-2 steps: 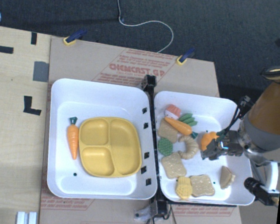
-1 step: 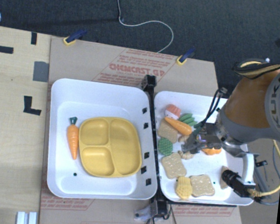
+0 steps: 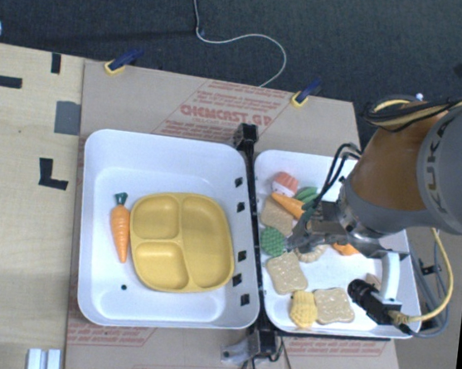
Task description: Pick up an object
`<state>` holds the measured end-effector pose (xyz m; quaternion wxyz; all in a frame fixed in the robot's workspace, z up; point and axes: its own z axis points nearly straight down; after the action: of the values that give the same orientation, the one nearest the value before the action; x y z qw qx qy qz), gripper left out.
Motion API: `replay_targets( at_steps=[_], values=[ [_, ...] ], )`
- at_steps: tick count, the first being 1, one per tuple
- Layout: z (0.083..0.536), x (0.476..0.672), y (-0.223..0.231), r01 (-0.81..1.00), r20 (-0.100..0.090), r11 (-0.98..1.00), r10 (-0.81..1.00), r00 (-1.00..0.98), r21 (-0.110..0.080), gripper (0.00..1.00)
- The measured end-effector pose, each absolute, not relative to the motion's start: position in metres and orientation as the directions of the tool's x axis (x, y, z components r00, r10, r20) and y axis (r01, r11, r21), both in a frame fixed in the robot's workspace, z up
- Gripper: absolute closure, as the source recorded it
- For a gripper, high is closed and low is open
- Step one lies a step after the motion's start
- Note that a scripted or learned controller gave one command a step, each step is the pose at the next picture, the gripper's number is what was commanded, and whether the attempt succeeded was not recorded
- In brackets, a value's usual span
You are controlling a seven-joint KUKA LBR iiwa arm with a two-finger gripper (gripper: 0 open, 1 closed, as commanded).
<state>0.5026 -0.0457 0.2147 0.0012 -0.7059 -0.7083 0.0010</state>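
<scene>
Fingers (image 3: 307, 233) hang low over the toy food at the right bin's (image 3: 380, 331) centre; whether apart or together cannot be told.

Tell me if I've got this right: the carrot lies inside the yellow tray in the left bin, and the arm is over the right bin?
Not quite. The carrot lies beside the yellow tray, on the floor of the left bin at the tray's left edge, not inside it. The camera view shows this. The arm is indeed over the right bin.
</scene>
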Motion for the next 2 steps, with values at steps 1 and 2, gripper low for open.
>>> replay_targets(
  at_steps=[1,2],
  values=[
    [0.2240,0.4891,-0.0535,1.000,0.001,0.001,1.000,-0.001,-0.003,1.00],
    [0.2296,0.4906,-0.0468,1.000,0.000,0.002,1.000,-0.002,-0.002,1.00]
  ],
)
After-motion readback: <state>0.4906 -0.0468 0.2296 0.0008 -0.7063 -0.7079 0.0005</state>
